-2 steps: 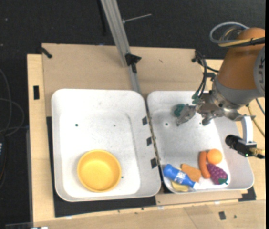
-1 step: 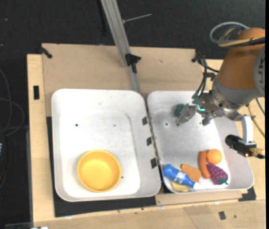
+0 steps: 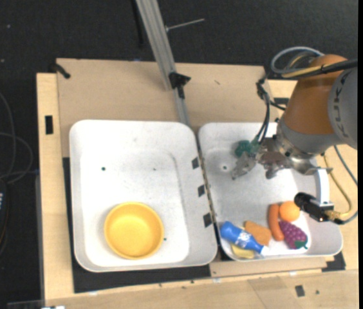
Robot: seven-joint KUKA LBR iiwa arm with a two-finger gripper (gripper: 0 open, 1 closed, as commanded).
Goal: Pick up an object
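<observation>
Camera view: gripper (image 3: pixel 256 167) low over right bin (image 3: pixel 228 140), fingers spread, nothing between them. Small green object (image 3: pixel 244 149) just beside wrist (contact unclear). Toy cluster in bin's near corner: blue bottle (image 3: pixel 238 234), carrot (image 3: pixel 257 231), orange (image 3: pixel 289 211), purple grapes (image 3: pixel 293 233). Yellow bowl (image 3: pixel 134 230) in left bin (image 3: pixel 130 147).

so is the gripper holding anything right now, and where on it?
Cannot be told. The gripper hangs over the right bin beside a small green thing; a grasp isn't visible.
</observation>
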